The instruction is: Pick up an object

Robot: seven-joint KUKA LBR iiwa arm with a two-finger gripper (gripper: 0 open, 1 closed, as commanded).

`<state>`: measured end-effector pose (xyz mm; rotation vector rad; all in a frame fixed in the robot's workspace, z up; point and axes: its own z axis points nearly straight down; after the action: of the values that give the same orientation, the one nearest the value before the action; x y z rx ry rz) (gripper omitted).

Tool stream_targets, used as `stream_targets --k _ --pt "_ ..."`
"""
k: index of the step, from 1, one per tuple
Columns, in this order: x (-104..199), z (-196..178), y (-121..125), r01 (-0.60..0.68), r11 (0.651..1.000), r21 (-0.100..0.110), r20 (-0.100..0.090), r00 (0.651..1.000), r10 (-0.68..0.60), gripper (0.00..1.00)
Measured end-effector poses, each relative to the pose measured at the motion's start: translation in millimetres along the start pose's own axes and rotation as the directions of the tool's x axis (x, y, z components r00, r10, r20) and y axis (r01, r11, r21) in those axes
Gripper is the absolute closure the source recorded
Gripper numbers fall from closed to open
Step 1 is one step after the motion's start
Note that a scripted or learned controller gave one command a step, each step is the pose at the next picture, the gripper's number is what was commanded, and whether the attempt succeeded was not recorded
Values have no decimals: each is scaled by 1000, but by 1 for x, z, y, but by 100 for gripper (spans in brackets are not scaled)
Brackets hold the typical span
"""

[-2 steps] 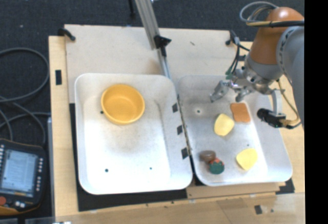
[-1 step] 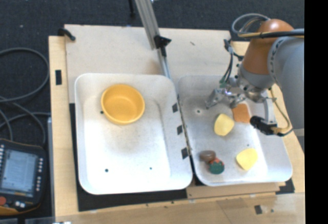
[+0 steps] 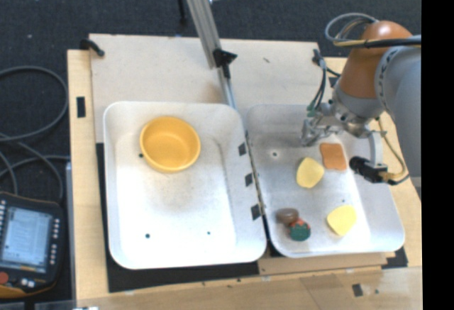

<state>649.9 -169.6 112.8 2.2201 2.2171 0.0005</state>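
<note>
Here the nearest candidate is the orange block (image 3: 333,157), lying flat in the right bin (image 3: 376,230) just below the gripper (image 3: 312,133). It looks small, light and perhaps spongy, so a grasp across its short sides should suit. A pale yellow piece (image 3: 309,173) sits just beside it, which crowds that edge. How the jaws stand I cannot tell; nothing shows between them. A yellow bowl (image 3: 169,144) rests in the left bin (image 3: 120,230).

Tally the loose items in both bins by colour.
Yellow: 3 – bowl, two pieces
Orange: 1 – block
Brown: 1 – lump
Green with red: 1 – toy
Total: 6
</note>
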Motion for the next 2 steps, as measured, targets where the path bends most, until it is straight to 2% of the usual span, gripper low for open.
stream_targets --k 2 --pt "-3 -130 7 3 1000 -6 0 1000 -3 100"
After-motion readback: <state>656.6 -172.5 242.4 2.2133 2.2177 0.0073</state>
